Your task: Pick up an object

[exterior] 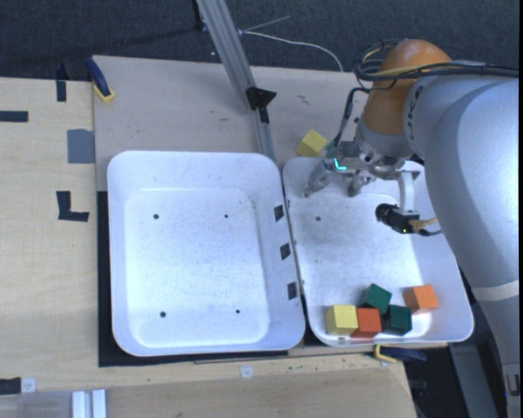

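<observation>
Blocks (372, 310): clustered at right bin's (349, 233) near edge, yellow, red, two green, orange.
Claw (334, 181): parted, grasping nothing, over bin's far end.
Bearing: blocks toward 5 o'clock from claw, well apart.
Stray yellow cube (312, 143): outside bin, 11 o'clock, just beside claw.

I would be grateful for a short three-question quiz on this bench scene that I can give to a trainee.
1. True or false: the yellow block at the top lies inside the left bin.
2. Multiple choice: the cluster of blocks in the right bin sits at its (A) far edge near the gripper, (B) near edge, (C) centre.
3. Fill in: the block at the cluster's right end, beside the green blocks, is ______.

Key
1. False; it lies on the bench, outside both bins, just beyond the right bin's far edge.
2. B.
3. Orange.
</observation>
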Tool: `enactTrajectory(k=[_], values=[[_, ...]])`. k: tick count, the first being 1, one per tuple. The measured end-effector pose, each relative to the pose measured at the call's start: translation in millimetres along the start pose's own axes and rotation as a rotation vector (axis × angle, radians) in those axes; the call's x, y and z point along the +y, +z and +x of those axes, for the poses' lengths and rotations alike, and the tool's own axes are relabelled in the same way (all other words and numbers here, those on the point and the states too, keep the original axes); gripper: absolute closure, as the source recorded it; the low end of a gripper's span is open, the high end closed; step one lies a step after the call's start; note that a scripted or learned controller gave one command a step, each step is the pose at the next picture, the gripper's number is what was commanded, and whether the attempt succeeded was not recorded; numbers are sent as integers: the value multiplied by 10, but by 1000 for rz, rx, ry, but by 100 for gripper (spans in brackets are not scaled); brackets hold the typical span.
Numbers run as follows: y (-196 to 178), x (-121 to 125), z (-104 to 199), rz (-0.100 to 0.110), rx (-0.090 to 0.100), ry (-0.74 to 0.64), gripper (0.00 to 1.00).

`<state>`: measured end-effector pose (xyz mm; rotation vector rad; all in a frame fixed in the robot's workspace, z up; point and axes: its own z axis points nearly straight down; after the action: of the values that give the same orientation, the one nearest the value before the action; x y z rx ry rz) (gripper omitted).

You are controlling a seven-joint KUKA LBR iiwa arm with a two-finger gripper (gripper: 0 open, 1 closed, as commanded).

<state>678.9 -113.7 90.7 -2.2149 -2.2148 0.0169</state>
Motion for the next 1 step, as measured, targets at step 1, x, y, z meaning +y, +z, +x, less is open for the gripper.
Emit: enactTrajectory(k=[1], values=[[0, 0, 0, 0, 0, 0, 0]])
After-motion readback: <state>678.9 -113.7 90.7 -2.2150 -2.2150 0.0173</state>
